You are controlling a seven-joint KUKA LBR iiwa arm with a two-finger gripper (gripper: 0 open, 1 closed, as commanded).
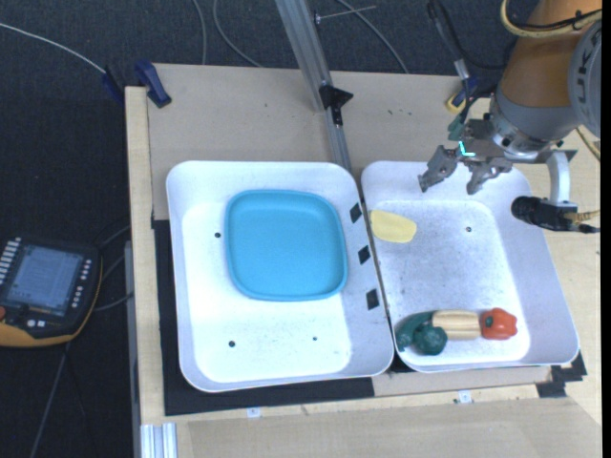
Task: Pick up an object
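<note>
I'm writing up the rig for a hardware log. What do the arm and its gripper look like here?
The arm is grey metal with a wide orange band above the wrist and a yellowish cable looped at its top. The gripper is a small grey two-finger unit with a tiny teal light at its base. A black cylindrical part juts out beside it.

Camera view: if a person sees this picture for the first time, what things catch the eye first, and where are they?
The blue tray fills the middle of the left bin. The right bin holds a pale yellow piece near its upper left, and three toys along its near edge. The gripper hangs open over the right bin's far edge.
</note>
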